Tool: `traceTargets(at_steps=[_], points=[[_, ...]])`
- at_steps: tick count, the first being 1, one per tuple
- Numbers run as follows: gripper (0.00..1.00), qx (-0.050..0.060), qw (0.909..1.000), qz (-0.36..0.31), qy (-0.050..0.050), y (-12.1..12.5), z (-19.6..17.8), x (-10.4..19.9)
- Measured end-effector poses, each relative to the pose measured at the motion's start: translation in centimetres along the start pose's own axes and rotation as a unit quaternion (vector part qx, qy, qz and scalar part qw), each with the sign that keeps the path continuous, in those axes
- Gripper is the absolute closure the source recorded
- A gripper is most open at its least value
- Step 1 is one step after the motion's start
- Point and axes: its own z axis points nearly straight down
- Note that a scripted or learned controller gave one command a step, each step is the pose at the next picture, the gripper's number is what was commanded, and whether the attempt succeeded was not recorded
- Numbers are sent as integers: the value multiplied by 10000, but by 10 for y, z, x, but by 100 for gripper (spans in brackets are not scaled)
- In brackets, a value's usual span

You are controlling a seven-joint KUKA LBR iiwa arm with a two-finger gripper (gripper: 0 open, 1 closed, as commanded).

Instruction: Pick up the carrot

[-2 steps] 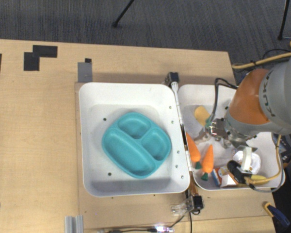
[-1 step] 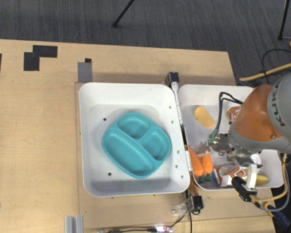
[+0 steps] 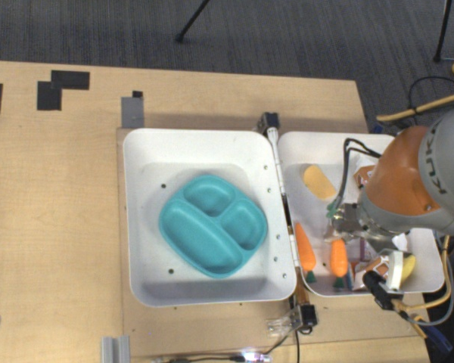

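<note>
Two white bins were seen side by side on the table (image 3: pixel 60 218). The left bin (image 3: pixel 140 165) was occupied by a teal divided plate (image 3: pixel 212 225), set slantwise near its middle.

In the right bin (image 3: pixel 299 153), the carrot (image 3: pixel 306 251) was found lying lengthwise against the left wall, toward the near corner, with its green end pointed to the near rim. A second orange piece (image 3: pixel 338 257), shorter and also tipped with green, was noted just beside it to the right, apart from it and roughly parallel. A pale tan piece (image 3: pixel 318 181) was recorded farther back in the same bin, well apart from both. A yellow item (image 3: pixel 408 265) was seen at the bin's near right, partly hidden by the arm.

The arm (image 3: pixel 408 180) was reached in from the right, its orange band over the right bin. The jaws were positioned directly above the second orange piece, close to its upper end; contact could not be confirmed. Whether the jaws were open or closed could not be told, the wrist being in the way. The carrot by the wall was left untouched.
</note>
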Motion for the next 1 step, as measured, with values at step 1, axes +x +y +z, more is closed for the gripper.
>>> traceTargets(at_steps=[1], points=[[100,68,9942,1074,16,39,-86,49]])
